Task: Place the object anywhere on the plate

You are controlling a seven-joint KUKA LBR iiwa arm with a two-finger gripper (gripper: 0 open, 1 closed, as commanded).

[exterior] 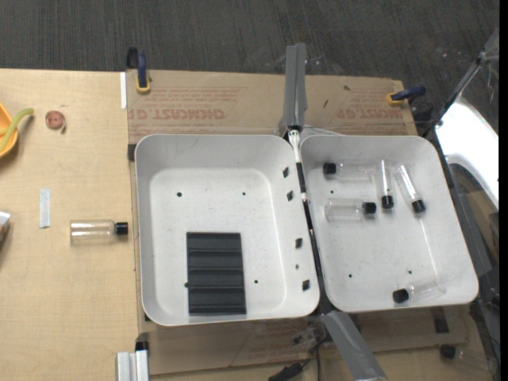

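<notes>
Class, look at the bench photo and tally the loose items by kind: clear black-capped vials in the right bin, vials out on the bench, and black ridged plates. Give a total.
Vials in right bin: 5
Vials on bench: 1
Black ridged plates: 1
Total: 7

Clear bottle on wooden bench, red disc, blue clamp

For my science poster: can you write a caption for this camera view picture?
Five clear vials lie in the right white bin; a black ridged plate waits in the left bin.
</notes>
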